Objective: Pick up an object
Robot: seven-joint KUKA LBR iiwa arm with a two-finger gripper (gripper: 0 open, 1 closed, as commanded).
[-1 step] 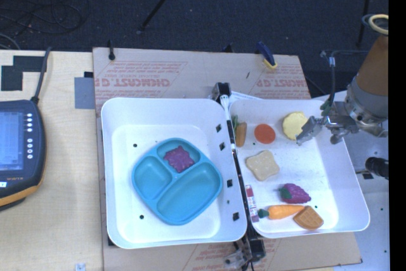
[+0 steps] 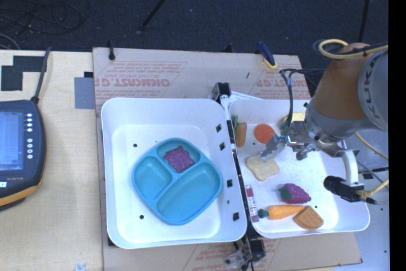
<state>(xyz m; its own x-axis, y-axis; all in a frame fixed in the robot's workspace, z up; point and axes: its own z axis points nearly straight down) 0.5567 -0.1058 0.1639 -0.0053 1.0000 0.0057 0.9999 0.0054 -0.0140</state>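
My gripper [image 2: 285, 148] hangs low over the right bin [image 2: 355, 225], at the end of the grey arm that comes in from the right. It sits just above and to the right of a pale toast slice [image 2: 262, 167], and just right of a red tomato [image 2: 264, 132]. I see nothing held in it. Further forward in the same bin lie purple grapes [image 2: 294, 192], a carrot [image 2: 283, 212] and an orange bread piece [image 2: 307, 219]. A small brown roll [image 2: 241, 133] lies by the bin's left wall.
The left bin [image 2: 117, 136] holds a blue divided plate [image 2: 184, 190] with a purple item [image 2: 179, 157] in its rear compartment. A marker [image 2: 252, 201] lies along the right bin's left wall. A tablet [image 2: 19, 143] rests at the far left of the bench.
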